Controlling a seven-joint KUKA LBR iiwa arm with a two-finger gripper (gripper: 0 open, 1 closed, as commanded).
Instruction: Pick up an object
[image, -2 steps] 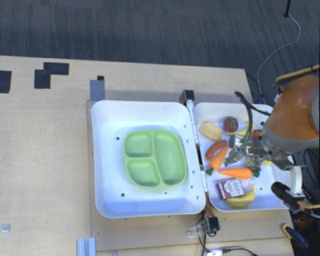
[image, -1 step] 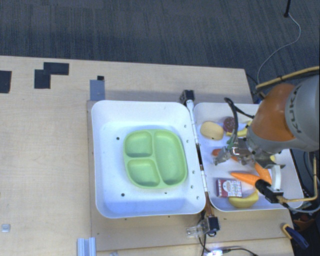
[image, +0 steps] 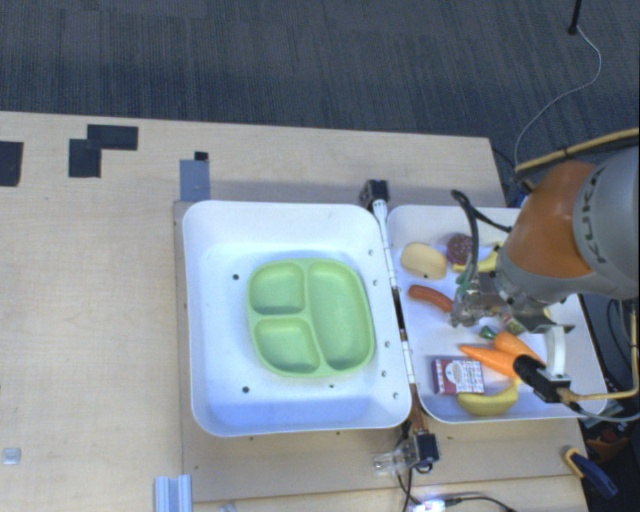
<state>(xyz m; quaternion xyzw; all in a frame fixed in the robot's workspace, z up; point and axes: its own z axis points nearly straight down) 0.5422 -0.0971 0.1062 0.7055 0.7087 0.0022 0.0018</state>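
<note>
The grey arm (image: 600, 235) with its orange band reaches in from three o'clock and hangs over the right bin (image: 425, 405), its gripper (image: 470, 305) low among the toy foods near the bin's middle; whether the jaws are apart or together cannot be told, since the wrist hides them, and nothing can be seen held between them. Just at nine o'clock of the gripper lies a small red-orange sausage (image: 430, 297), slim and slanted. At eleven o'clock of it sits a pale yellow potato-like lump (image: 424, 261), rounded and matte, with a dark reddish round piece (image: 460, 246) beside that at its two o'clock. Toward five o'clock of the gripper an orange carrot (image: 495, 355) lies across the bin, and below it a small red and white carton (image: 457, 376) rests just above a yellow banana (image: 488, 402). The left bin (image: 215, 300), at nine o'clock on the wooden surface (image: 90, 330), holds a light green divided tray (image: 310, 317) with three compartments.
</note>
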